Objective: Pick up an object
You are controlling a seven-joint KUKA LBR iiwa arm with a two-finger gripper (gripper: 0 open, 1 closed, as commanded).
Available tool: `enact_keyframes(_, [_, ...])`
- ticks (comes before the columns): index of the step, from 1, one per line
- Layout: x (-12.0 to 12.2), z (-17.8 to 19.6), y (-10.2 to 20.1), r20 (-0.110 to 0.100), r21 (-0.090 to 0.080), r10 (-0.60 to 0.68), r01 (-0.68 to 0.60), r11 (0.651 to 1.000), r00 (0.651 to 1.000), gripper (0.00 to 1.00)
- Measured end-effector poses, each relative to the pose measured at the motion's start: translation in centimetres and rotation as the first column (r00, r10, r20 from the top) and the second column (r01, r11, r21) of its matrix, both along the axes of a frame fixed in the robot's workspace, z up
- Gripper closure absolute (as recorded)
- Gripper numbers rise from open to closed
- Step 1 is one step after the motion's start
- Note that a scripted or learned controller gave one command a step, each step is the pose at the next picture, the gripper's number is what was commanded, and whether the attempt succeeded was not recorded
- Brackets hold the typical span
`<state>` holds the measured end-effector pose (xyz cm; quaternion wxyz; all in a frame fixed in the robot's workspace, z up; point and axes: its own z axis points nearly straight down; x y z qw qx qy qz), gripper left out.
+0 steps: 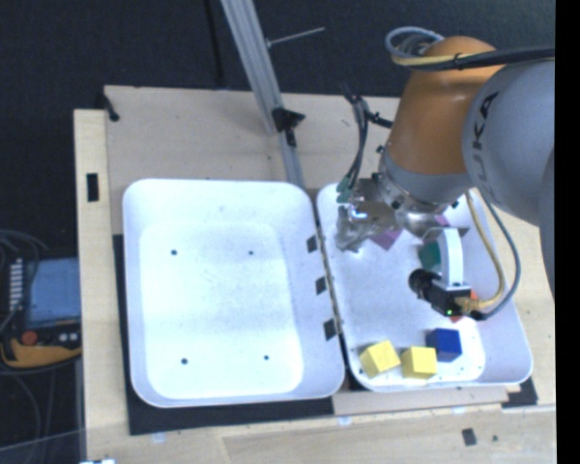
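My gripper (pixel 352 232) hangs over the far left part of the right bin (pixel 507 367), close to the wall between the two bins. Right beside it, partly under the wrist, lies a small purple object (pixel 386 239). A green object (pixel 430 254) sits a little further right. Near the bin's front edge rest two yellow blocks (pixel 379 358) (pixel 420 361) and a blue block (pixel 446 343). I see nothing between the fingers.
The left bin (pixel 135 211) stands next to the right one. A slanted metal pole (pixel 256 61) rises behind the bins. A blue device with cables (pixel 48 293) lies off the bench at the left.
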<state>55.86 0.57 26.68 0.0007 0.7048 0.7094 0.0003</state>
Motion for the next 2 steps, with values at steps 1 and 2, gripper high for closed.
enact_keyframes(1, [2.4, 0.1, 4.6, 0.001, 0.001, 0.001, -0.001, 1.0, 1.0, 1.0])
enact_keyframes(2, [5.2, -0.1, 8.2, 0.001, 0.001, 0.0, 0.0, 1.0, 1.0, 1.0])
